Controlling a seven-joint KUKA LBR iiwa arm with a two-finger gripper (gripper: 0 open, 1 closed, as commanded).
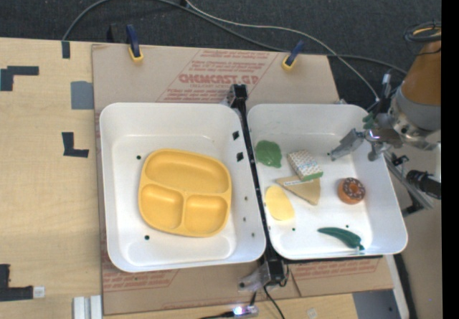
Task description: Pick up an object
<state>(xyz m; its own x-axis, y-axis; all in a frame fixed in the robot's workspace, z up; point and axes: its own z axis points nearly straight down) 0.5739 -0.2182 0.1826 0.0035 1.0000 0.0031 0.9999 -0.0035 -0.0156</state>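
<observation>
The right bin (326, 115) holds a green round piece (269, 153), a speckled wedge (304, 163), a tan cheese-like wedge (304, 189), a pale yellow lemon shape (279, 203), a brown doughnut (351, 191) and a dark green pepper (342, 236). My gripper (361, 144) hangs over the bin's right side, above and just right of the speckled wedge and above the doughnut. Its fingers (344, 145) are spread apart with nothing between them.
The left bin (118, 167) carries a yellow divided plate (186, 192). A black clip (237, 94) joins the bins at the back. Two yellow clamps (135, 51) hold the cardboard sheet, and a cable (215, 20) runs across the dark floor behind.
</observation>
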